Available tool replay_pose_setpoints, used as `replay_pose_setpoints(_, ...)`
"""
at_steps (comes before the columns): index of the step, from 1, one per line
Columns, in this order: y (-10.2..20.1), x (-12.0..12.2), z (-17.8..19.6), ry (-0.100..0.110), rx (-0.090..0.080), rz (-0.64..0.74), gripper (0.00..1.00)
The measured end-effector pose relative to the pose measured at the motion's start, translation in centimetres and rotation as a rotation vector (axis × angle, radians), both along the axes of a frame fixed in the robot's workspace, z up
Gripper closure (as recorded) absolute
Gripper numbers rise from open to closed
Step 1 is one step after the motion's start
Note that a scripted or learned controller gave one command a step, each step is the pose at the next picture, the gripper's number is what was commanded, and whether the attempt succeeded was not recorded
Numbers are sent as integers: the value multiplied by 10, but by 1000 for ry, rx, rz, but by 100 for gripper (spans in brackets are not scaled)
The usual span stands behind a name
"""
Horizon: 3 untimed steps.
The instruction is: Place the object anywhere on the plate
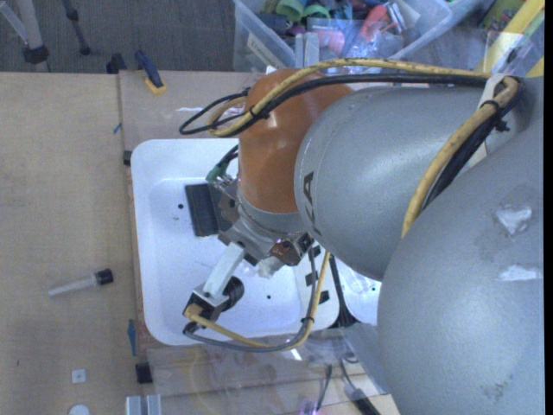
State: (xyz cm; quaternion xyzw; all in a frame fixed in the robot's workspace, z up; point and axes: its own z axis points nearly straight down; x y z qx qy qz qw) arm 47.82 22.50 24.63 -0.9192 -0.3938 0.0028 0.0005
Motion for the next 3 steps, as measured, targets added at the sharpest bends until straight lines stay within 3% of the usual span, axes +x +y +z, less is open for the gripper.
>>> replay_pose_setpoints(1,-22,0,-18,1,3,469,100)
replay_pose_setpoints(2,-22,123,55,-6,3,717,100)
replay_pose_setpoints(3,0,22,-31,0,3,523,100)
